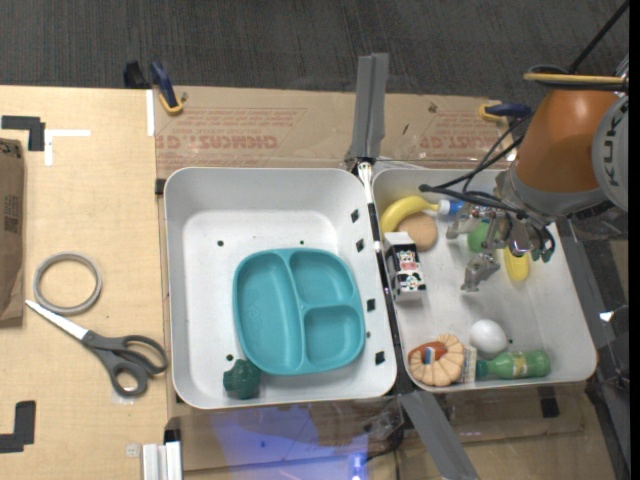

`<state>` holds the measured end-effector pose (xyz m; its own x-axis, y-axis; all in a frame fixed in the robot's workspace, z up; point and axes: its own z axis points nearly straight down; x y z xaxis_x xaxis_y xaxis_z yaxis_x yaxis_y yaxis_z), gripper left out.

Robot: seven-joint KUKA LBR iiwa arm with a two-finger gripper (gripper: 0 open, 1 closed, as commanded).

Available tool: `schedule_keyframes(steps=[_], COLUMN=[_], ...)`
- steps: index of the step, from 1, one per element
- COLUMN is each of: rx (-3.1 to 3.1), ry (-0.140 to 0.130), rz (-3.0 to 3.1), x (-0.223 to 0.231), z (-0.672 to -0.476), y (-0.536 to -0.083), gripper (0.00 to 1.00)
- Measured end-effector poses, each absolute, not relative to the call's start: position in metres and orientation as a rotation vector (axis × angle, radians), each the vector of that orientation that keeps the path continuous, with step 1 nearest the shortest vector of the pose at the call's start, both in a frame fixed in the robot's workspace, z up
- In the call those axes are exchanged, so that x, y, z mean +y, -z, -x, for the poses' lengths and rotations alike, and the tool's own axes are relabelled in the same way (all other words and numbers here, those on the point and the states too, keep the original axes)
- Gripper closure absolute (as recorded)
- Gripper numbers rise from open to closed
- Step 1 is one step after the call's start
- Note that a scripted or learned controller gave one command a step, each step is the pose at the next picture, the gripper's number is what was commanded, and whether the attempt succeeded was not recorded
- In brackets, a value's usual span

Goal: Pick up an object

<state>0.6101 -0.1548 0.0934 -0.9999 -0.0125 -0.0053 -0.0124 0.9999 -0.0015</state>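
Two bins sitting side by side; gripper (483,268) hanging over right bin (560,368), finger state unclear. Banana (403,211) lying at its 10 o'clock, white ball (488,335) at 6 o'clock.

A teal divided plate (298,310) is sitting beside a dark green lump (241,379); a yellow banana (404,211) and green bottle (515,365) are showing.

Scissors (112,352) and tape roll (67,281) — left of bins

Dark grey carpet (300,18) lies beyond a tan wooden bench (80,218) under even light.
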Motion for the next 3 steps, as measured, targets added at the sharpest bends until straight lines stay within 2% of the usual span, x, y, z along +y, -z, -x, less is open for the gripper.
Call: schedule_keyframes(steps=[1, 2, 3], rx=[3.123, 3.120, 3.117], ry=[0.001, 0.003, 0.001], rz=[-0.321, -0.316, -0.350], x=[-0.096, -0.095, -0.060], z=[-0.598, -0.600, -0.608], y=[-0.093, -0.102, -0.221], gripper=[0.00, 1.00, 1.00])
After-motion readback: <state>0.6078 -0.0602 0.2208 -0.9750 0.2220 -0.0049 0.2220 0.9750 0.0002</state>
